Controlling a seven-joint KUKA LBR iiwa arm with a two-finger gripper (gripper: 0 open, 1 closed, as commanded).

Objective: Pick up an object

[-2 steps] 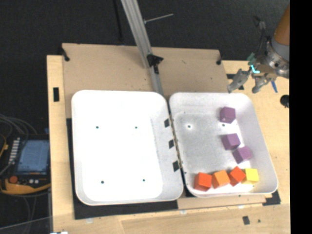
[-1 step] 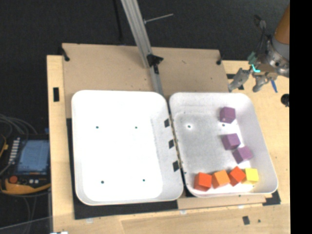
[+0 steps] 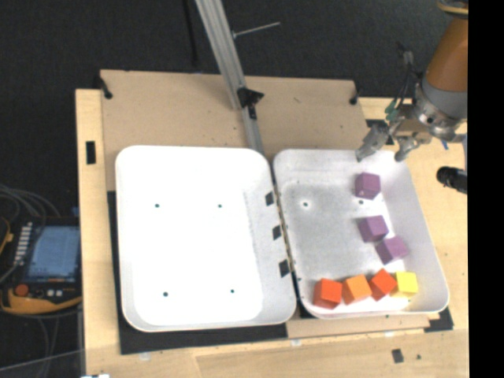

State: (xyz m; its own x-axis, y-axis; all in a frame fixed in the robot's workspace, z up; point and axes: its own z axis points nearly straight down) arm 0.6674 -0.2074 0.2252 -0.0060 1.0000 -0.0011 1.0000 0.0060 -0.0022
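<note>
Gripper (image 3: pixel 384 146) poised over right bin's (image 3: pixel 331 164) far rim, fingers spread, nothing between them. Nearest purple cube (image 3: pixel 367 185) just below, apart from other blocks, so likely easiest target; remainder crowded along near wall.

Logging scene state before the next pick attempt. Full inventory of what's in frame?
purple blocks: 3, purple, right bin, a line down its right side
orange blocks: 3, orange to red-orange, right bin, row along near edge
yellow block: 1, yellow, right bin, right end of that row
white bins: 2, white, side by side on bench
metal pole: 1, grey, slanting behind the bins
handheld pendant: 1, blue screen, left of bench
gripper: 1, grey, fingers spread, above right bin's far right corner
</note>
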